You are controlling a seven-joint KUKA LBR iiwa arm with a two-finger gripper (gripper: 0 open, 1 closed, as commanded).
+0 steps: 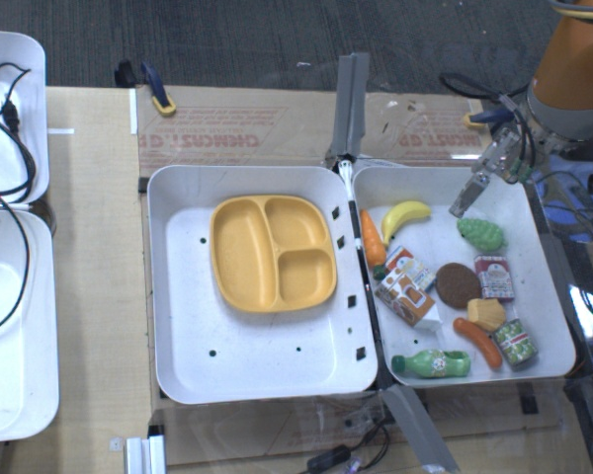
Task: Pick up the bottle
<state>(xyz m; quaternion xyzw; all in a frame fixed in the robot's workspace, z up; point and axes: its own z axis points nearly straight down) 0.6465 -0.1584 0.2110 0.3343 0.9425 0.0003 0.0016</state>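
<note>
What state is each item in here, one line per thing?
bottle: lying on its side at the right bin's near edge, not gripped.
gripper: hovers above the right bin's far part, holding nothing.
banana: lying flat, loose.
carrot: lying against the left wall.
yellow tray: right way up in the left bin.

A robotics lab: a cardboard-covered surface [277, 126] bearing two shallow white plastic bins [178, 294], loose black cables [5, 156], plastic toy food [405, 215], dark carpet [227, 18].
</note>
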